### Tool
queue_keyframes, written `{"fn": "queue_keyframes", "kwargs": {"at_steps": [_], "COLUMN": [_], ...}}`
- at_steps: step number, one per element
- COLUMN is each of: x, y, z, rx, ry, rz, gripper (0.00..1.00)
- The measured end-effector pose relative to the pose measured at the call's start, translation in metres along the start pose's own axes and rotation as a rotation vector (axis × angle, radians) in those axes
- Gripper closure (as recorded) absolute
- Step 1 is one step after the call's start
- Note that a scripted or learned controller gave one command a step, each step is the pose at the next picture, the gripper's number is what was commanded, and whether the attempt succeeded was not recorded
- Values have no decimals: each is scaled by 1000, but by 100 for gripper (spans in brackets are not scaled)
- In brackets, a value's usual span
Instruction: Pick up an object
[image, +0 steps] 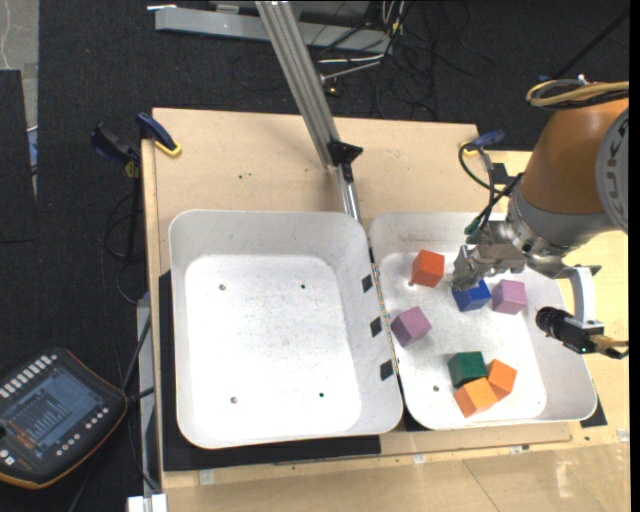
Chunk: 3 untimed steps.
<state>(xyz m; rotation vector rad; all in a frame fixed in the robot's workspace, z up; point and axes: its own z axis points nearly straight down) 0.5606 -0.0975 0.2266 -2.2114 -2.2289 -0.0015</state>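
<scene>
Hand (470, 275) down over blue cube (472, 295) near right bin's (560, 410) far edge.
Grip state impossible to tell; orange cube (428, 268) and purple cube (509, 296) flanking.

I see two smooth white plastic bins (270, 230), faintly speckled, on a matt wooden bench (250, 165); above it, the arm's orange band (575, 150) looks glossy.

We saw the claw (470, 272) low in the right bin (560, 405), right above a blue cube (472, 296). Beside it lay an orange cube (428, 268) and two purple cubes (509, 296) (410, 325); nearer the front, a green block (466, 368) touched two orange ones (476, 397) (502, 377).
</scene>
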Motion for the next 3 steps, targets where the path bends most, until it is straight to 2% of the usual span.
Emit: {"fn": "queue_keyframes", "kwargs": {"at_steps": [1, 3], "x": [53, 170], "y": [-13, -40], "z": [-12, 3], "rx": [-1, 2], "ry": [0, 0], "rz": [-1, -1], "gripper": [100, 100]}}
